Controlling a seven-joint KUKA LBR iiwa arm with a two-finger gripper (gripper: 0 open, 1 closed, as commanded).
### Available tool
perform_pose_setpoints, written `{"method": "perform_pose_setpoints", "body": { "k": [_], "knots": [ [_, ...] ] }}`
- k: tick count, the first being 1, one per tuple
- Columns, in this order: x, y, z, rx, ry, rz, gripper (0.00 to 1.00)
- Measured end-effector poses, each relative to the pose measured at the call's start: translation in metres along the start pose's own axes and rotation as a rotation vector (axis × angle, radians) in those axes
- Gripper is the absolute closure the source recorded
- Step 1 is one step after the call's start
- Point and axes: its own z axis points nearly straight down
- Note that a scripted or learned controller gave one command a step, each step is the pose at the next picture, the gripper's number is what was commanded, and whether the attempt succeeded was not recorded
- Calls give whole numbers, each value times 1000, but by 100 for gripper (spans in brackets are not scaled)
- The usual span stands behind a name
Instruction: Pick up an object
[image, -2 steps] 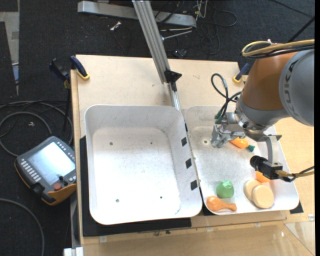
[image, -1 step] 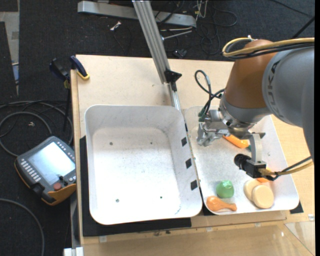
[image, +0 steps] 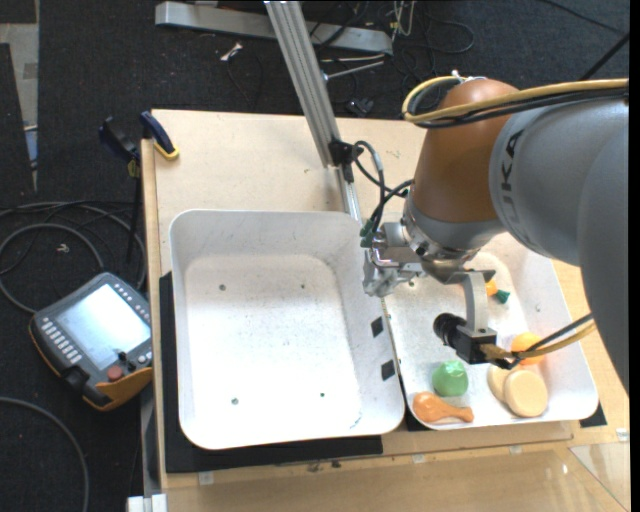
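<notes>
While the grey arm's fingers (image: 383, 272), state unclear, hover beside the right white bin's (image: 560, 405) dividing rim, descending risks striking it.

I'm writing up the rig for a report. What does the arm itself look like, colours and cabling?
The grey, rounded KUKA arm carries an orange-brown band above the wrist, with dark lettering on the grey shell. A yellow cable loops over the band. The metal end effector has thin black wires running to it.
</notes>
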Motion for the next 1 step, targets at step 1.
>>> {"method": "perform_pose_setpoints", "body": {
  "k": [1],
  "knots": [
    [45, 2, 5, 2, 0, 1, 100]
  ]
}}
